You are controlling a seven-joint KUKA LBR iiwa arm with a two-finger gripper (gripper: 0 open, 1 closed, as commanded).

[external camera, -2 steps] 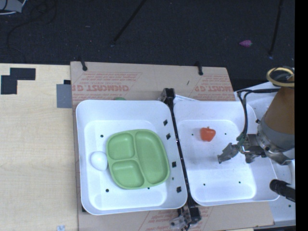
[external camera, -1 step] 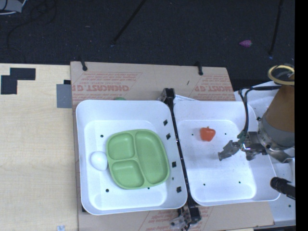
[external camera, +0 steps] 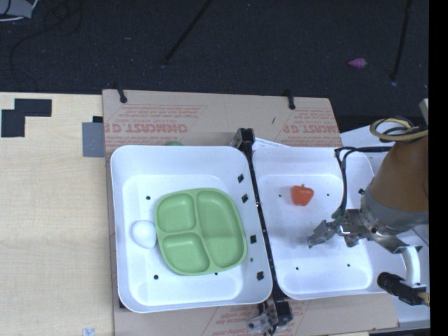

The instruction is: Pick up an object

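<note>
Counter (external camera: 49, 208) wood fills your left side, pale and bare apart from a few dark squares near its far edge. Moving right, you reach the left bin (external camera: 129, 166), a shallow white tray resting on a brown cardboard sheet (external camera: 210, 121). Inside it you see a small white ball (external camera: 143, 234) touching the left rim of a green divided plate (external camera: 200, 231), which lies flat with three compartments and takes up most of the bin's floor. A black clip strip (external camera: 253, 215) runs along the seam where the two bins meet.

Past that seam, in the right bin (external camera: 308, 285), you find a small red-orange object (external camera: 302, 195) sitting alone on the white floor, toward the far half. The claw (external camera: 320, 236) hangs low over the same bin, nearer to you than the red-orange object and apart from it, not touching. You cannot tell from this angle whether it is parted or closed; nothing shows in its grasp. The grey arm (external camera: 399, 187) enters from your right.
</note>
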